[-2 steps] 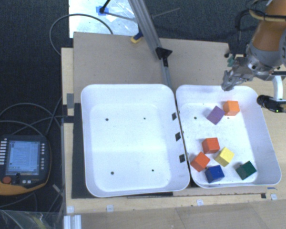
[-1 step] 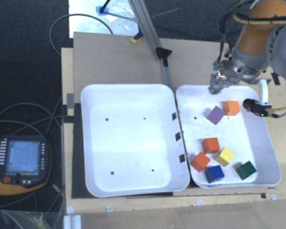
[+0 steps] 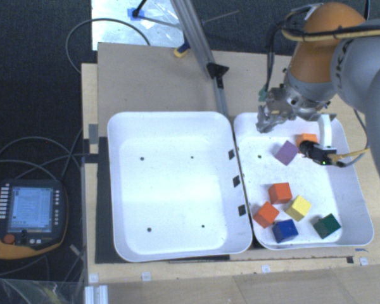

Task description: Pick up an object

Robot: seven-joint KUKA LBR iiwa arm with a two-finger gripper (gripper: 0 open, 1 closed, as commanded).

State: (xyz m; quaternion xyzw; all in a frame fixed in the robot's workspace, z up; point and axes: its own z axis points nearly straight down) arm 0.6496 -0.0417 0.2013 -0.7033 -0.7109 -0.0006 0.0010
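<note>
overhead, arm [image 3: 342, 49] bends down, pincer [image 3: 266, 124] above right bin [image 3: 358, 189] rear

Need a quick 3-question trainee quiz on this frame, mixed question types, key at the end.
1. True or false: the gripper is above the right bin.
2. Which block lies nearest the gripper? A) green block B) purple block C) blue block
3. Fill in: the yellow block lies between the green block and the ___ block next to it on its upper left.

Key: 1 true; 2 B; 3 orange.
</note>
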